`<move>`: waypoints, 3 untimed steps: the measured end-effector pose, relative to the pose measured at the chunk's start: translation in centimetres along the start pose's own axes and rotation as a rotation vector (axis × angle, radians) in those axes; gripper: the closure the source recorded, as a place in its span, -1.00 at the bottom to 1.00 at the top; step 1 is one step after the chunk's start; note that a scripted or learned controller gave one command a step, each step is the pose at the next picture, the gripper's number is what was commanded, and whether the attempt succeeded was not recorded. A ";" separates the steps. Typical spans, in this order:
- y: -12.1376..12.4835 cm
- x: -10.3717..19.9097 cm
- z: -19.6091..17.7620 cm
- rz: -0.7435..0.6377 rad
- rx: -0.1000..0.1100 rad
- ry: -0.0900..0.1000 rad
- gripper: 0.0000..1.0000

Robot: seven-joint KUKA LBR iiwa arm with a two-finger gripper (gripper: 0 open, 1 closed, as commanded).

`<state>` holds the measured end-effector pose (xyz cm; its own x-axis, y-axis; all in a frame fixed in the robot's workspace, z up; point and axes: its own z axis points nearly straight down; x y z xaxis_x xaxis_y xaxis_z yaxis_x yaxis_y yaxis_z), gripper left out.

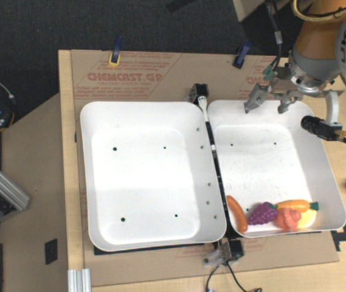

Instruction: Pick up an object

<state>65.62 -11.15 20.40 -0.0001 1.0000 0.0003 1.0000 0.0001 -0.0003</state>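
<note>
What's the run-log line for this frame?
phase: pre-grasp | gripper: open, nothing held, over far edge of right white bin | purple toy grapes: near edge, untouched

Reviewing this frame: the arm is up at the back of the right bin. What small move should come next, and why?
Probably a move toward the near edge of the right bin. The gripper hangs open over that bin's far edge with nothing between its fingers, while the toys, a hot dog, purple grapes and a carrot, lie clustered along the near wall.

Toys [273,213] in right bin [264,157] near edge; claw [269,102] over far rim.
</note>
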 end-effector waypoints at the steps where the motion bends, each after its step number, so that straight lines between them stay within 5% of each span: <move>1: -2.9 1.3 -7.6 -0.002 -0.009 -0.001 -1.00; 2: -11.9 1.5 3.6 0.003 0.018 0.004 -1.00; 3: -11.3 1.5 2.9 0.001 0.000 0.000 -1.00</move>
<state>54.31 -9.66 17.45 0.0014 1.0000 0.0000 1.0000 -0.0014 -0.0001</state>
